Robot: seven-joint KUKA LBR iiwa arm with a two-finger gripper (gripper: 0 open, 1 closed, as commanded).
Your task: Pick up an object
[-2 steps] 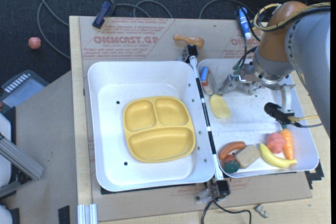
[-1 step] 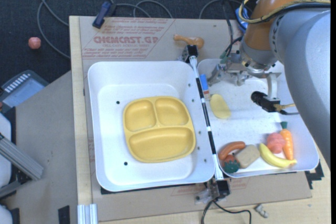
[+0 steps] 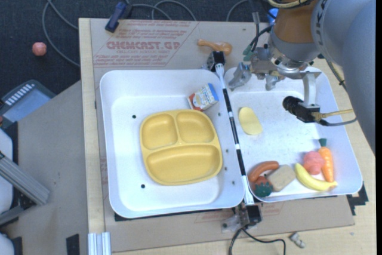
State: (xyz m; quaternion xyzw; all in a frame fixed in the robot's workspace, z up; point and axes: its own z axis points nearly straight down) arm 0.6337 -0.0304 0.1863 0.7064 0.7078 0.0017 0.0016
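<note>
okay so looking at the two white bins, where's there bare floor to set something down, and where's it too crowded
Right bin: bare floor runs through its middle, between the pale yellow piece and the far right wall. Its near end is crowded: sausage, bread slice, banana, peach, carrot.
Left bin: the yellow tray takes the centre; the strip along the left wall is bare. The small carton sits at the far right corner.

You're looking down on the desk (image 3: 149, 45), its bare board printed with red lettering along the far side. Two white bins sit directly on it, touching: left bin (image 3: 116, 128) and right bin (image 3: 343, 146). A blue clip (image 3: 116, 16) grips the far left corner, and an orange piece (image 3: 213, 45) lies near the bins' far junction.
</note>
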